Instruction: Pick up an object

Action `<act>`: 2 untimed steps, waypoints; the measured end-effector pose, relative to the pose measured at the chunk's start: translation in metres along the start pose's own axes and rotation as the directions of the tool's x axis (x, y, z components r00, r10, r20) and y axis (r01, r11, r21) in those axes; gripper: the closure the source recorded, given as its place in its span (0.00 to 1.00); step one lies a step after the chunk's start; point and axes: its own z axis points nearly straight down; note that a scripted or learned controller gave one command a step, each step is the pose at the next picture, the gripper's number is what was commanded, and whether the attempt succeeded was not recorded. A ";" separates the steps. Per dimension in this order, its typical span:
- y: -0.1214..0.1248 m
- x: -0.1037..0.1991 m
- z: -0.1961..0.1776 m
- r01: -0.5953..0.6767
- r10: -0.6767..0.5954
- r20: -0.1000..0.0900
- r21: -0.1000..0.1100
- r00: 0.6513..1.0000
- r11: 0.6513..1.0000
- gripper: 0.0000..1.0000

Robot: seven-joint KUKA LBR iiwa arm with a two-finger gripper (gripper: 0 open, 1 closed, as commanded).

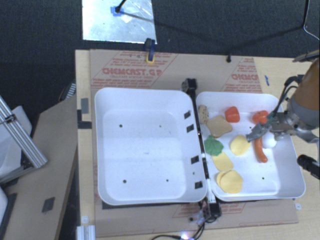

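Orange and long, the toy carrot [260, 151] lies in the right bin [287, 184], just beside a small white ball [270, 141]. It looks light, hard and a bit slippery, so I think the middle is the best place to pinch. My claw [256, 132] hangs right above it. Whether it is spread, I cannot tell.

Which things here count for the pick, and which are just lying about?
For the job:
gripper, over the right bin
carrot
red pepper
tomato
lemon
broccoli
tan slice
yellow discs

Lying about:
left bin
clamp
foil sheet
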 end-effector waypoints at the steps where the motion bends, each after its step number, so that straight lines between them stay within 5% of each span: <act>1: 0.025 0.005 0.100 0.004 -0.004 -0.006 -0.003 1.000 1.000 0.00; 2: 0.090 0.025 0.101 0.003 -0.003 0.001 -0.005 1.000 1.000 0.00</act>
